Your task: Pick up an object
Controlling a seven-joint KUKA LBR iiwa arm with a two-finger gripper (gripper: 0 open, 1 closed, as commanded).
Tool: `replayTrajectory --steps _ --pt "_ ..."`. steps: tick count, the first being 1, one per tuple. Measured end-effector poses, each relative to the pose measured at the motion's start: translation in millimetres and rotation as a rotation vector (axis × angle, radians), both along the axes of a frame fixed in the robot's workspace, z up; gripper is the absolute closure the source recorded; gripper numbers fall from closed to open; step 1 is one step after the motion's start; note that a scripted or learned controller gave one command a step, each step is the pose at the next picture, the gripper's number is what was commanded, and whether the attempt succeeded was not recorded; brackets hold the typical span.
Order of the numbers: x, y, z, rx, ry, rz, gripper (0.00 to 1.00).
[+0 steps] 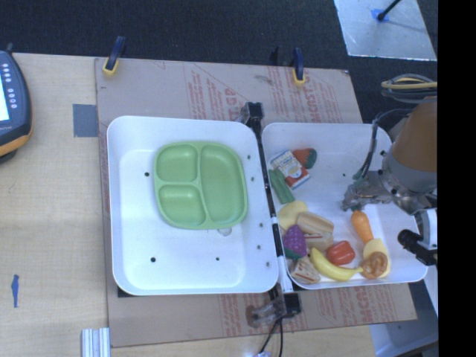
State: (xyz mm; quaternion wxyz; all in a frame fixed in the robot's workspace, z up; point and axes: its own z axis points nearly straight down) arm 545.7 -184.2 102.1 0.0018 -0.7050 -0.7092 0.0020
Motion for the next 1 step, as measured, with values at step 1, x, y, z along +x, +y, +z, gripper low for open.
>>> replayTrajectory --steps 1 --pt "-45.8 -28.8 -10.6 0.001 -0.002 -0.004 1.00"
